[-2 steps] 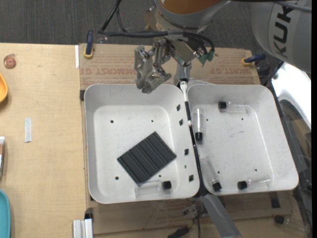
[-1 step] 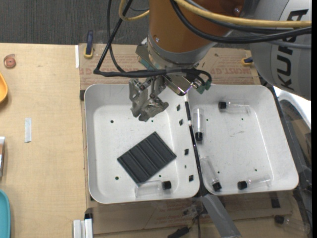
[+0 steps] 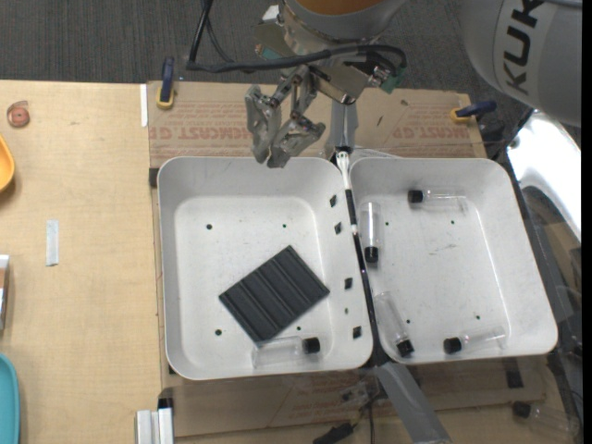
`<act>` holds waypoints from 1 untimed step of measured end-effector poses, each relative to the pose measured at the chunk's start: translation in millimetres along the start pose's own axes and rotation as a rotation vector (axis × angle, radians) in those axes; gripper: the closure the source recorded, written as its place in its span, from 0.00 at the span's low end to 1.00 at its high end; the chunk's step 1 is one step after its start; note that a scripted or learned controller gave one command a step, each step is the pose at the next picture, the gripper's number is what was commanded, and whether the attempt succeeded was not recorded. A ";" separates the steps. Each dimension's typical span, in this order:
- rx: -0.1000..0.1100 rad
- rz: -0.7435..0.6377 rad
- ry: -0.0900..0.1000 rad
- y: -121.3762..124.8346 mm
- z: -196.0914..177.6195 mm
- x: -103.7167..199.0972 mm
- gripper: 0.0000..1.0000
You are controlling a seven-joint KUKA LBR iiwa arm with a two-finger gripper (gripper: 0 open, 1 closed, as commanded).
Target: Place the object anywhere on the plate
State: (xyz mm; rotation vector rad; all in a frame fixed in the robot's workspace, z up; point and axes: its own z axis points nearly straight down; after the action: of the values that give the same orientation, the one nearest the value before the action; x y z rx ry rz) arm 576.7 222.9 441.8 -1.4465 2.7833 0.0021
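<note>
Two glossy white bins [image 3: 185, 340]; ribbed dark slab (rectangular, tilted) [image 3: 275, 294] in left; claw [image 3: 277, 146] above, spread unclear.

Pale wooden bench [image 3: 83, 276] — dark carpet [image 3: 92, 17]

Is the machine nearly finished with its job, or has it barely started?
Barely started, it seems. Nothing looks done: the dark ridged plate in the left bin has nothing on it. The gripper hangs above that bin's far rim, carrying nothing visible. The clear tubes lie in the right bin, one beside the plate.
</note>
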 end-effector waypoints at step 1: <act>-0.002 -0.097 0.002 -6.8 46.4 7.0 1.00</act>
State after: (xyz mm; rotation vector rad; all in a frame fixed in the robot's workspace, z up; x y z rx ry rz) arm 578.4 213.4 395.4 -1.5810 2.7122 0.0023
